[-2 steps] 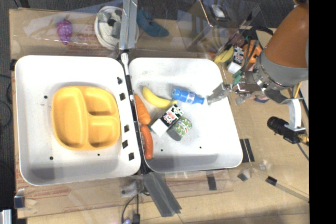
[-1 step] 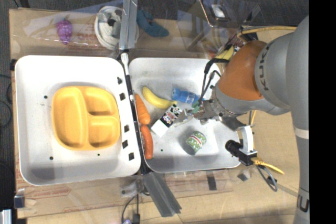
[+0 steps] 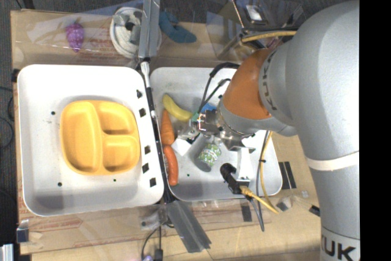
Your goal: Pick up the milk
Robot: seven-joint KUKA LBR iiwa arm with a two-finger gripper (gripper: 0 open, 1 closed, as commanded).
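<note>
scene: two white bins; left bin (image 3: 36, 107) bears a yellow divided plate (image 3: 101, 136); right bin (image 3: 189, 84) holds the food toys and the arm (image 3: 317, 88) reaching in
milk: likely the small white carton-like piece (image 3: 181, 147) low in the right bin; touching or just beside the lower carrot (image 3: 171, 165); identity is a judgement, too small to be sure
neighbours: banana (image 3: 176, 109) near the bin's upper left; upper carrot (image 3: 167, 126) along the left wall; green-speckled can (image 3: 209, 154) just right of the white piece
gripper: gripper (image 3: 206, 131) low over the cluster, between banana and can; released or clenched cannot be told, the orange wrist hides it; nothing seen held
step: judged at approach or descent onto the cluster; milk not lifted
risk 1: tight crowding; can and carrot sit against the target, so a closing grasp may take the wrong thing or nothing
risk 2: target lies near the left wall; a push could wedge it against the carrots rather than seat it
risk 3: the piece looks tilted or flat, not upright; a top grasp may slip off
risk 4: a sideways nudge may roll the can
writing: "KU" readable on the arm's lower casing at bottom right; rest cut off
labels: none legible on milk, can or other items
</note>
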